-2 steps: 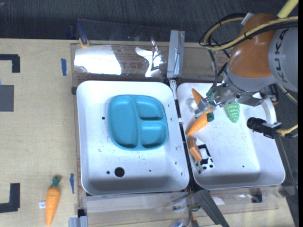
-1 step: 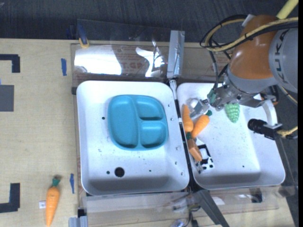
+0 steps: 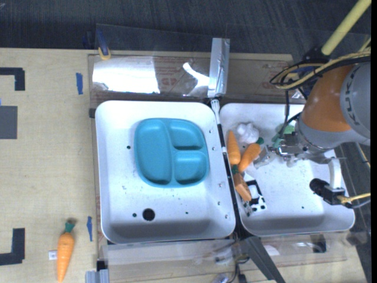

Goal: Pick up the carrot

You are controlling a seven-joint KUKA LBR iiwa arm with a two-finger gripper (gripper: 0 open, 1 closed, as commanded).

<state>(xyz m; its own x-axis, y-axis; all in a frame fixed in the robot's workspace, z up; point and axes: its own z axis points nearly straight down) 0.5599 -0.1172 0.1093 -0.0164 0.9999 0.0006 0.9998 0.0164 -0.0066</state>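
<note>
Two white bins sit side by side on the bench. The gripper (image 3: 266, 153) is down in the right bin (image 3: 300, 208), near its left side. I cannot tell if it is holding anything.

A carrot (image 3: 250, 155) lies tilted just to the left of the gripper, very close to it or touching it. Another carrot (image 3: 234, 147) lies a bit further left, by the wall between the bins. A third one (image 3: 242, 188) is below and to the left of the gripper. Something small and white (image 3: 248, 131) sits just above the carrots.

Far to the left of the gripper, in the left bin (image 3: 118, 199), is a blue plate (image 3: 172, 151) with three parts. A toy carrot (image 3: 65, 249) lies on the bench, well apart from the gripper, past the left bin and lower down.
</note>
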